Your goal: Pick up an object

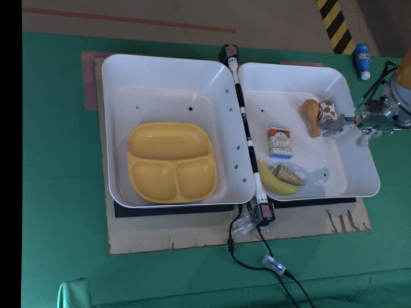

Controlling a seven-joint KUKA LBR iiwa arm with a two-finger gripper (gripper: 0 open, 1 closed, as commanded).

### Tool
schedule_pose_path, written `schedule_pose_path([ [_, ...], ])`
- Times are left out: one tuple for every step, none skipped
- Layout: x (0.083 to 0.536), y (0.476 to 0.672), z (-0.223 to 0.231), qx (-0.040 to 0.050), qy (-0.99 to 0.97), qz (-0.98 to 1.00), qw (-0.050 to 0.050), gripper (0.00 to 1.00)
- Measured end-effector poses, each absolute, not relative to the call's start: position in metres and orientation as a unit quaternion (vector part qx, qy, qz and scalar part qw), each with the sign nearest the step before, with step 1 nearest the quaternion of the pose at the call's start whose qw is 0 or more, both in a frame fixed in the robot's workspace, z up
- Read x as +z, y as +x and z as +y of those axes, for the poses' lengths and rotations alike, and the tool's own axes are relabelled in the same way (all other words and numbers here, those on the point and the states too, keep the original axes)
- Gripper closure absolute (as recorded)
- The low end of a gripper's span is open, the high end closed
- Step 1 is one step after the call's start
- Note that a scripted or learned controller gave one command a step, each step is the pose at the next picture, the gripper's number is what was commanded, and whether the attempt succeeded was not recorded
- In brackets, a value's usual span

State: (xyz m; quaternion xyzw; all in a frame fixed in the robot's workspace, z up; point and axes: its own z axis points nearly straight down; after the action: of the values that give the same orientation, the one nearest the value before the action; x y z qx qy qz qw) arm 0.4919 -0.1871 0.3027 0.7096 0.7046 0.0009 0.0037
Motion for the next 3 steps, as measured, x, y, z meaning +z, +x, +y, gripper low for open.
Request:
schedule_pose_path([
  [0.187,0.498,-0.19,0.0034,0.71,0.704,0.01,0.0],
  [0.203,0.501,-0.194,0.0056,0.713,0.701,0.019,1.0],
  [0.217,0.503,-0.197,0.0075,0.715,0.699,0.026,1.0],
])
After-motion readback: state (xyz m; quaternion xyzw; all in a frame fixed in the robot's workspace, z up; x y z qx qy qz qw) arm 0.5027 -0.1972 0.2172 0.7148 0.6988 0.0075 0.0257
